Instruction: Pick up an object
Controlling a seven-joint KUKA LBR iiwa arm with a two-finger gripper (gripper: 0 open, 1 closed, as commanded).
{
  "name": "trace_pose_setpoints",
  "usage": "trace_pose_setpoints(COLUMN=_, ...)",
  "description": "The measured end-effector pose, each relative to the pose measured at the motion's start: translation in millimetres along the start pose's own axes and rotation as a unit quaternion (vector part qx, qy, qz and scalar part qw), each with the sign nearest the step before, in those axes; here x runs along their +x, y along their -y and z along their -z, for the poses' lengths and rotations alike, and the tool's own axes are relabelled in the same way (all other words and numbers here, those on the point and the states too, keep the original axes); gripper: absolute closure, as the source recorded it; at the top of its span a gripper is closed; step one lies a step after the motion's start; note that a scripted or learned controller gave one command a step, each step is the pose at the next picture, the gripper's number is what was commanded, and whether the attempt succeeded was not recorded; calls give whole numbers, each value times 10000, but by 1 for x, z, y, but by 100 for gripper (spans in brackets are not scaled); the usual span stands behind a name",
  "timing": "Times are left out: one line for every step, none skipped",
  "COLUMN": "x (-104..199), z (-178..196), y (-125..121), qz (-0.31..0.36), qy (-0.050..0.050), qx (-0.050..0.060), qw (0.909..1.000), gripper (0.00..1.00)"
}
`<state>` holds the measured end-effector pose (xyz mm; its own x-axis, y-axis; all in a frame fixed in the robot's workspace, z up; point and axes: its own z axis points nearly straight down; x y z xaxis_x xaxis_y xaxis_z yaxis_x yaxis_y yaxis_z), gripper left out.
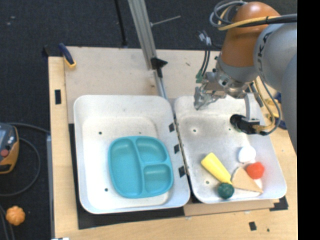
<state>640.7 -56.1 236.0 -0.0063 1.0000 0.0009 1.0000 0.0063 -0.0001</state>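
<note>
Hand (201, 100) hovers — seemingly empty — over right bin (200, 134).

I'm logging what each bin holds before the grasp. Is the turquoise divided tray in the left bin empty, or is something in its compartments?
Empty. The turquoise divided plastic tray lies flat in the left white bin, and all three compartments show only bare turquoise.

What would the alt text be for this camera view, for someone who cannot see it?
A grey and orange robot arm holds its claw above the far edge of the right white bin, which holds a yellow block, green ball, red ball and tan wedge. The left bin holds a teal divided plate.
</note>
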Motion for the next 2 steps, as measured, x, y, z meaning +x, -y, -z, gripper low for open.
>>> trace_pose_setpoints(x=55, z=-8, y=5, qz=2, qy=1, qx=-2, qw=10000, gripper=100)
trace_pose_setpoints(x=117, z=-1, y=3, qz=11, qy=-6, qx=-8, qw=10000, gripper=100)
